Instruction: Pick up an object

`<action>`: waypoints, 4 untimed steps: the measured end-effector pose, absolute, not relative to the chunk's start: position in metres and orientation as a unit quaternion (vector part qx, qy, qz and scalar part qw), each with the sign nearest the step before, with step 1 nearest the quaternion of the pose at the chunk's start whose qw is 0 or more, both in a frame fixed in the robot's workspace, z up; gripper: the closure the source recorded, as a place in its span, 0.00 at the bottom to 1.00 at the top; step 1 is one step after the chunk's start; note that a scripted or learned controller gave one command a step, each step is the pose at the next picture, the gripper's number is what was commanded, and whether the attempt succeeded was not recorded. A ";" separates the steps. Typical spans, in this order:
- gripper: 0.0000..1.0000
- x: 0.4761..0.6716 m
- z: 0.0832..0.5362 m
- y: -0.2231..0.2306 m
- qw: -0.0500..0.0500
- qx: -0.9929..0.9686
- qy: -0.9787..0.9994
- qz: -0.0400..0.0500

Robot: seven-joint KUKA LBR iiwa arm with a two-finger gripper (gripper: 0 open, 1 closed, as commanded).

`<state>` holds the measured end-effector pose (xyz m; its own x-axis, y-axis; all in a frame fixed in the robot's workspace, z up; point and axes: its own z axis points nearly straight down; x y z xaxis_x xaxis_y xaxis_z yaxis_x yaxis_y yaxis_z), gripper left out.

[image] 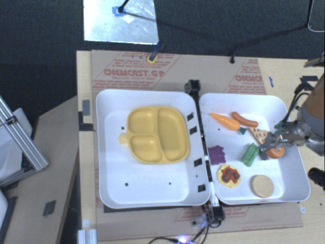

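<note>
While the end effector (272,147) sits low in the right bin (292,187), on an orange piece (277,153), I cannot tell its opening or any grip. Pizza slice (259,134) at 10 o'clock, green piece (249,154) at 9, round cookie (262,185) at 7. Yellow tray (155,134) in left bin (109,151). Desk (167,67) sheet reads "CHEMCAST GP".

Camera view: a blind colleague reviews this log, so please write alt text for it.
A grey robot arm reaches in from the right, its gripper low over an orange object in the right white bin, among toy foods: carrot, sausage, pizza slice, green piece. The left bin holds a yellow divided plate.
</note>
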<state>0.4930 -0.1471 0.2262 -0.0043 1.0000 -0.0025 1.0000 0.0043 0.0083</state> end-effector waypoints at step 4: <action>1.00 0.493 0.237 0.075 0.000 0.703 0.711 0.002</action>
